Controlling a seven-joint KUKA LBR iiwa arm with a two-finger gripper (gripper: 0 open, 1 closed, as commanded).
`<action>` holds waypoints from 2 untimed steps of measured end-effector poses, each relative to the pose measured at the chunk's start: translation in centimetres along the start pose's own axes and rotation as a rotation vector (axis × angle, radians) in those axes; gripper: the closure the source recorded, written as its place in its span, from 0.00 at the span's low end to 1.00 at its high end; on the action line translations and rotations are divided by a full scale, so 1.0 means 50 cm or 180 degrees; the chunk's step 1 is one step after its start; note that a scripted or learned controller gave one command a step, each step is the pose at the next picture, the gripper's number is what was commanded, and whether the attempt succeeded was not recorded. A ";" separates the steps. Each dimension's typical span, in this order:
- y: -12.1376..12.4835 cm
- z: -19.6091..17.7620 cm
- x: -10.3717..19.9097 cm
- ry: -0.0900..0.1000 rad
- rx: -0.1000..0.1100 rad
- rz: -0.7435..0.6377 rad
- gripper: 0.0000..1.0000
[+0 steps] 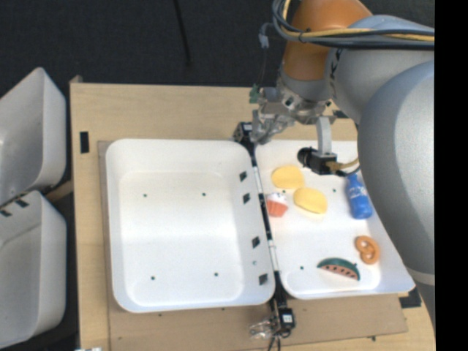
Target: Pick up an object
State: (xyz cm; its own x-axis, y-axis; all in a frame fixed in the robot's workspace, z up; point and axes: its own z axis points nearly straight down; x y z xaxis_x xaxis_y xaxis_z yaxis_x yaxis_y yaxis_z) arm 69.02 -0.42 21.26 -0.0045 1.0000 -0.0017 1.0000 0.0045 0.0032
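**Pick not yet made: gripper at far rim, all objects in right bin**

The arm (380, 79) was seen reaching in over the right bin (314, 240). The gripper (254, 130) was placed at the far end of the divide between the bins. Whether it was apart or together could not be told, and nothing was seen held in it. The left bin (175, 225) was noted bare.

All candidates lay in the right bin:
- a blue bottle (358, 196), close to the right wall
- an upper yellow piece (287, 176) and a lower yellow piece (311, 200), near each other mid-bin
- a watermelon slice (338, 269), near the front wall
- a pretzel (367, 248)
- a small orange piece (276, 208), just beside the divide

The task was judged barely begun, with descent, grasp and lift all left to do. The yellow pieces were judged to have the most open floor. The bottle and the orange piece were judged crowded by walls.
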 end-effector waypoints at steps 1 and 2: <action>0.001 -0.240 -0.084 -0.0005 -0.0033 0.0021 1.00; -0.019 -0.535 -0.193 -0.0013 -0.0050 0.0025 1.00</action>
State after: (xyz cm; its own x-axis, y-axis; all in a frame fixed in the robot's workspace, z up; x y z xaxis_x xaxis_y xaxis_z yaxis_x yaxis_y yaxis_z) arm 68.05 -10.01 48.01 0.0035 1.0000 -0.0058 0.9998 -0.0033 0.0189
